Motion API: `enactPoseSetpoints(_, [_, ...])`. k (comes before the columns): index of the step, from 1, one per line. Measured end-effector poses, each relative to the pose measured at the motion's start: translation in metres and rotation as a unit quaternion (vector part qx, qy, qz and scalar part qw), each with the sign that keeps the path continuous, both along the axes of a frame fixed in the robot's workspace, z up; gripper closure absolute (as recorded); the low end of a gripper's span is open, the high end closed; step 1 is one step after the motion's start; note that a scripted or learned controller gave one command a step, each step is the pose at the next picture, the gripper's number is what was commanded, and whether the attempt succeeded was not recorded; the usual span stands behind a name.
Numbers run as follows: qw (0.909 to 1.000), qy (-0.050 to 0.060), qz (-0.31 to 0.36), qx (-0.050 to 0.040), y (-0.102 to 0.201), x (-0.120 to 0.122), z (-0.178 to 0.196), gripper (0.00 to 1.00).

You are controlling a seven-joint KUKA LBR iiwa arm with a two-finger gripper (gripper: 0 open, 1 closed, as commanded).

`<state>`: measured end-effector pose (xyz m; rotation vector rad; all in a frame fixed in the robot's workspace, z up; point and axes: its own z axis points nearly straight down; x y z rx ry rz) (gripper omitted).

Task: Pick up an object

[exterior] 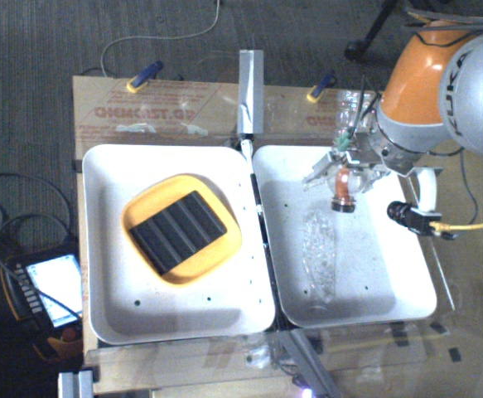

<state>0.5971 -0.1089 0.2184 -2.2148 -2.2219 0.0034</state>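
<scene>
The big grey robot arm with the orange band reaches in from the right, over the back of the right-hand shallow white bin. Next to it sits the left-hand shallow white bin. The two bins touch along the middle.

In the left bin lies a yellow rounded plastic tray with a black ribbed top — it rests flat and turned a little, near the middle of that bin.

In the right bin lies a clear crinkly plastic bottle. It lies long-ways down the middle of the bin and is hard to see against the white.

The small two-finger gripper hangs above the back part of the right bin. Its silver fingers spread out wide to the sides — released, not clenched. A small reddish-brown piece sits under its middle; what it is cannot be told. The gripper is just beyond the bottle's far end and grasps nothing.
</scene>
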Motion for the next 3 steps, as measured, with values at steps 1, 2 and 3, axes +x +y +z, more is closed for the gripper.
enactPoseSetpoints(1, [0.9999,-0.001,0.016,-0.0018,-0.048,0.027,-0.042,0.00])
enactPoseSetpoints(2, [0.9995,-0.001,0.031,-0.0023,-0.103,0.038,-0.055,0.00])
enactPoseSetpoints(3, [0.9995,0.000,0.031,-0.0025,-0.103,0.038,-0.047,1.00])
